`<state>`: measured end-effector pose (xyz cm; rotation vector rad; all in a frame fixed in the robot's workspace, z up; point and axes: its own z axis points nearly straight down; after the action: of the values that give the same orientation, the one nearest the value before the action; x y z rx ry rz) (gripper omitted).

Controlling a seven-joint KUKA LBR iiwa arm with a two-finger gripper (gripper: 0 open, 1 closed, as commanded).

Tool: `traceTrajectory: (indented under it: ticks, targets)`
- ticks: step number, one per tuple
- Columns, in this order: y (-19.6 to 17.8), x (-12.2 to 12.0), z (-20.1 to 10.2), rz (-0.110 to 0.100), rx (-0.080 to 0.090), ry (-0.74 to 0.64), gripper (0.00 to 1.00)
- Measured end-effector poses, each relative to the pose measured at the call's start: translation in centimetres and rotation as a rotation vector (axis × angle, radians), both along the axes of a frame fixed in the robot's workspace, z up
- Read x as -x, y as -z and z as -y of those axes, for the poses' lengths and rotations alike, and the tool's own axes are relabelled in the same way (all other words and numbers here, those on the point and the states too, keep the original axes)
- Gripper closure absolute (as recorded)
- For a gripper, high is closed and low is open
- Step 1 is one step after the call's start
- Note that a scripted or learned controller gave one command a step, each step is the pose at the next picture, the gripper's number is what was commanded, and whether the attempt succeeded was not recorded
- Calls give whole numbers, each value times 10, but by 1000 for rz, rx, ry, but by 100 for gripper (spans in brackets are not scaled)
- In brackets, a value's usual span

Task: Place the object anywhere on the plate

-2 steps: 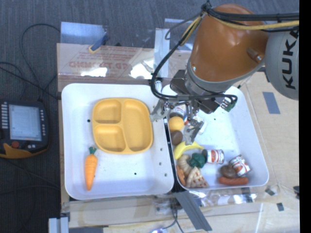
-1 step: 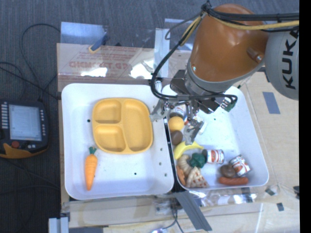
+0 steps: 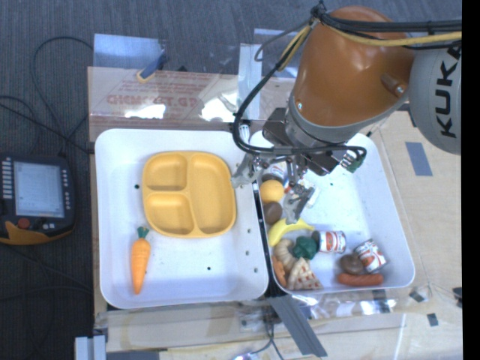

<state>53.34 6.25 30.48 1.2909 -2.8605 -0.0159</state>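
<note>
Orange wrist band (image 3: 352,58) of the arm is closest to cam, big in the upper right, w/ black cables looped off its left side. Gripper (image 3: 289,193) hangs below it, down inside the right bin (image 3: 390,201) near that bin's left wall, right over a yellow round fruit (image 3: 272,191) and a brown round item (image 3: 272,211). Can't tell finger state, too much clutter and shadow there, nothing clearly gripped. Rest of the right bin pile sits along the front: banana (image 3: 289,229), dark green piece (image 3: 304,247), waffle-like wedge (image 3: 304,276), two small red/white cans (image 3: 332,241) (image 3: 370,256), sausage (image 3: 358,280). Left bin (image 3: 112,276) holds the yellow plate (image 3: 187,193), 3 compartments, upper middle of the bin, nothing on it. Toy carrot (image 3: 139,259) lies on the bin floor just off the plate's front-left corner, leaves pointing toward the plate, not touching it. Teach pendant (image 3: 34,197) on the carpet far left, well apart from the bins.
</note>
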Motion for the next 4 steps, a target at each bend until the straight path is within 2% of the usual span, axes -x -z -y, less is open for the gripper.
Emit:
traceTrajectory:
  ticks: [4]
  targets:
    - [0, 0, 0, 0, 0, 0, 0]
